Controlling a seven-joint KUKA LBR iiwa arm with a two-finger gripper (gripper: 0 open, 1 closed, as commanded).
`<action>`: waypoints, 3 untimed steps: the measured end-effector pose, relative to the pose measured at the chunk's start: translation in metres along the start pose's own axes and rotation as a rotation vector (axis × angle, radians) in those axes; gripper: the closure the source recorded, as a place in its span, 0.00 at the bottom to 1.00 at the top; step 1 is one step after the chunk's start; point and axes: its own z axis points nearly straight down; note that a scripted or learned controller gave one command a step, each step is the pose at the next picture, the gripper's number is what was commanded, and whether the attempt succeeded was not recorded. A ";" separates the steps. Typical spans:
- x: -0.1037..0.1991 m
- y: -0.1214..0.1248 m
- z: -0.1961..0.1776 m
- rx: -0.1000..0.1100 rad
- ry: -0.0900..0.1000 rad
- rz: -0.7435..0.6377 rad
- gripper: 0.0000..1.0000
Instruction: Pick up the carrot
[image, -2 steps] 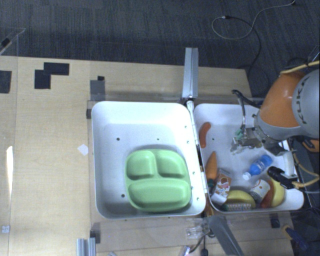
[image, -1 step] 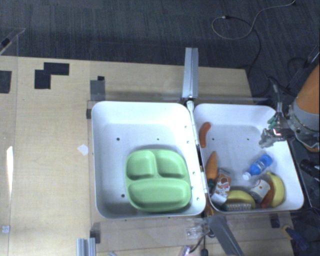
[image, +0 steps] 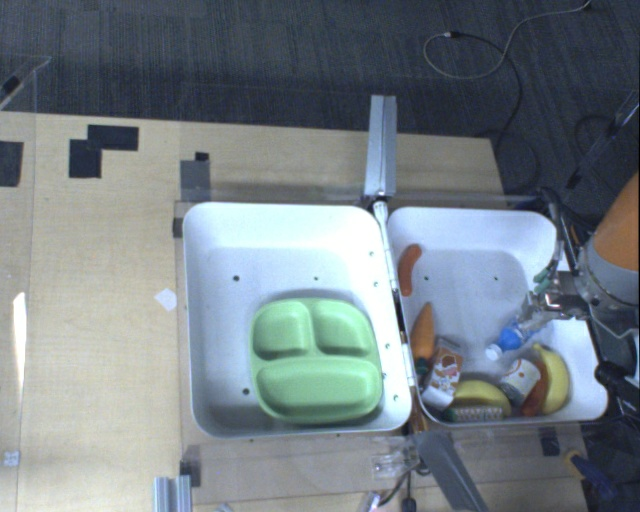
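The carrot (image: 424, 331) is an orange tapered piece lying near the left wall of the right bin (image: 470, 235), its narrow tip pointing to the back. My gripper (image: 547, 298) hangs at the right bin's right side, well to the right of the carrot and apart from it, just above a small clear bottle with a blue cap (image: 508, 341). The arm's orange band (image: 620, 232) rises at the right edge of the view.
A reddish sausage (image: 409, 268) lies behind the carrot. Small packets (image: 444, 372), a yellow banana (image: 480, 391), a can (image: 519, 380) and another yellow-red fruit (image: 549, 381) crowd the right bin's front. The left bin (image: 235, 255) holds a green divided plate (image: 315, 358).
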 end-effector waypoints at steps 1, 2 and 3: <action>-0.044 -0.011 -0.013 0.001 -0.001 0.099 1.00; 0.023 -0.013 -0.010 0.003 0.001 0.213 1.00; -0.016 0.074 -0.018 0.002 -0.001 0.383 1.00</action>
